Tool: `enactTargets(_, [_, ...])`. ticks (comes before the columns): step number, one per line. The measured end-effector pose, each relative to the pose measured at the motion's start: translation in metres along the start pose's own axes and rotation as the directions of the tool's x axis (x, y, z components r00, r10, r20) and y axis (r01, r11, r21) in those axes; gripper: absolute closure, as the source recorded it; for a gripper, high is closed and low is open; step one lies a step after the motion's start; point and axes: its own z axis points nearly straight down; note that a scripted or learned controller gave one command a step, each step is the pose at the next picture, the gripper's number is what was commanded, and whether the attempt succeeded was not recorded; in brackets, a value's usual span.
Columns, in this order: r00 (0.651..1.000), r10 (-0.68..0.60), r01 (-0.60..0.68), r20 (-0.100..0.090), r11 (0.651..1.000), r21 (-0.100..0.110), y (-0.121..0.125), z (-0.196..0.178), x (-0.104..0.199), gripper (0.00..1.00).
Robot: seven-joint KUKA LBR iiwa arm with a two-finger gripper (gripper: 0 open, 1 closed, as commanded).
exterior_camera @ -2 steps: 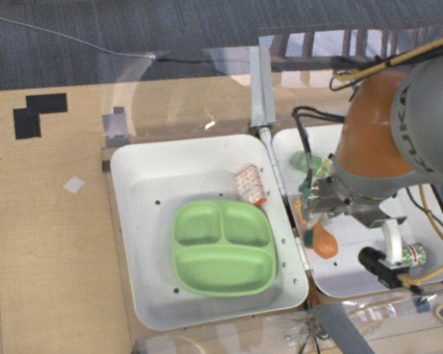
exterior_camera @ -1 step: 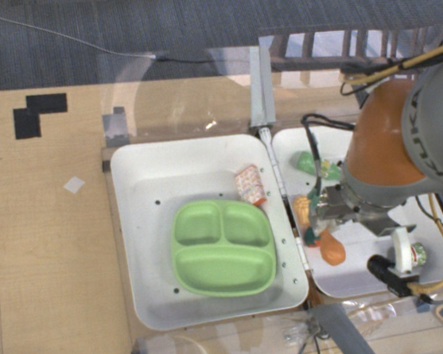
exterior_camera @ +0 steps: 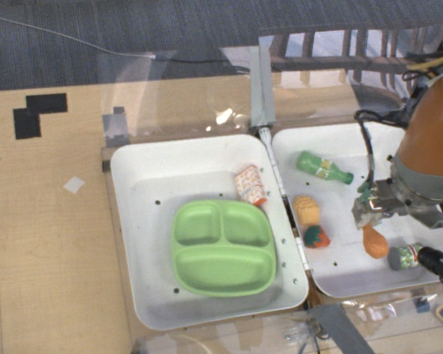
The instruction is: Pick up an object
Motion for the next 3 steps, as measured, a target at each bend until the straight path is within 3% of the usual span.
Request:
enactTargets(1, [1.000, -0.003, 0.003, -0.001, 1.000, -0.001, 0.001, -0.062, 0.081, 1.00])
enactTargets(2, [1.000, -0.003, 0.003, -0.001, 1.000, 0.003, 0.000, -0.044, 0.142, 1.00])
enactTargets(3, [1.000, 0.001, -0.001, -0.001, 1.000, 0.002, 0.000, 0.000, 0.071, 1.00])
